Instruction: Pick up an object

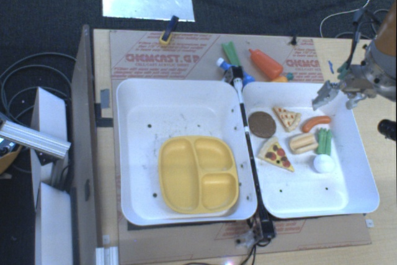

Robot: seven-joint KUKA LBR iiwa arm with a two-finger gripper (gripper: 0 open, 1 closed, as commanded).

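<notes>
Arm: grey KUKA arm enters from the right edge, wrist angled down and leftward over the far right corner of the right shallow white bin (366,195).

Gripper (338,96): two grey fingers spread apart, nothing between them; poised above the bin's upper right area, near the red sausage.

Right bin contents:
- round brown cookie-like disc (262,124), by the left wall
- small toy pizza slice (286,117), just right of the disc
- larger toy pizza slice with red dots (276,155), below the disc
- red toy sausage (316,123)
- tan toy bread roll (302,143), below the sausage
- green toy vegetable stick (324,140), beside the roll
- white toy egg (323,164), beneath the green stick

Left shallow white bin (133,102): yellow three-compartment plastic tray (198,174).

Bench behind the bins: orange toy carrot (266,64), green stick (231,53).
</notes>
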